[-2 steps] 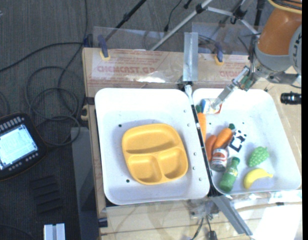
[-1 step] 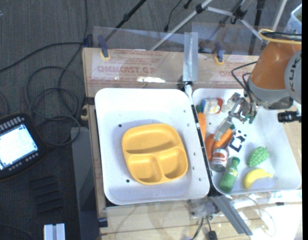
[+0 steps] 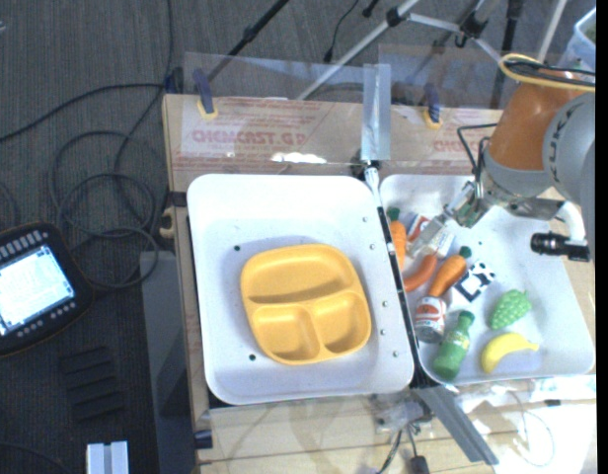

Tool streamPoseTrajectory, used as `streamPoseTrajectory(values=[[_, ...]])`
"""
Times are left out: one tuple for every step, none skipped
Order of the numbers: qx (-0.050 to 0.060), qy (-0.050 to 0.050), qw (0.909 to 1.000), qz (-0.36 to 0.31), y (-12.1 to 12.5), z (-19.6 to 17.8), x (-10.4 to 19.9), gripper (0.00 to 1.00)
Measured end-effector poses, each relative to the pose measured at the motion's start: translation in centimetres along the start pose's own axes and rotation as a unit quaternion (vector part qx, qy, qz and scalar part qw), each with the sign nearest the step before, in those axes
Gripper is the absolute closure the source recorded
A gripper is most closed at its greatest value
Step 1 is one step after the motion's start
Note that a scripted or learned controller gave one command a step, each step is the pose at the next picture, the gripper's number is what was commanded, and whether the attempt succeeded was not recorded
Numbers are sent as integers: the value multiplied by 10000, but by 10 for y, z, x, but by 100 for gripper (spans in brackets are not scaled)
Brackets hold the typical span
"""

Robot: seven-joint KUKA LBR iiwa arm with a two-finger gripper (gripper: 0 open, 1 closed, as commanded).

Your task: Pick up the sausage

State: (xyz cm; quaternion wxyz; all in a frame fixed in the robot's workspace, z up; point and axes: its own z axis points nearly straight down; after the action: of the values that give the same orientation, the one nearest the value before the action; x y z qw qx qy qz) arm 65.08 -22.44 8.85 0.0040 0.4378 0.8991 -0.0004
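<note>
The sausage (image 3: 419, 273) is a short orange-brown piece lying at a slant in the left part of the right bin (image 3: 570, 354). It lies next to a carrot (image 3: 446, 275) with a green tip. My gripper (image 3: 444, 223) hangs low over the upper left of that bin, just above and to the right of the sausage, pointing down and left from the grey arm with its orange band (image 3: 521, 126). A small red and white item (image 3: 417, 227) lies right beside the gripper. I see nothing held in it.
The left bin (image 3: 215, 215) holds a yellow divided tray (image 3: 306, 299). The right bin also has another orange piece (image 3: 398, 237) by the divider, a can (image 3: 428, 316), a green bottle (image 3: 453, 344), a banana (image 3: 505, 350), a green bumpy fruit (image 3: 510, 307) and a black-and-white cube (image 3: 474, 282).
</note>
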Motion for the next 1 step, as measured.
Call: streamPoseTrajectory(values=[[-35,-224,9889,1466,-27,-10,42,0]])
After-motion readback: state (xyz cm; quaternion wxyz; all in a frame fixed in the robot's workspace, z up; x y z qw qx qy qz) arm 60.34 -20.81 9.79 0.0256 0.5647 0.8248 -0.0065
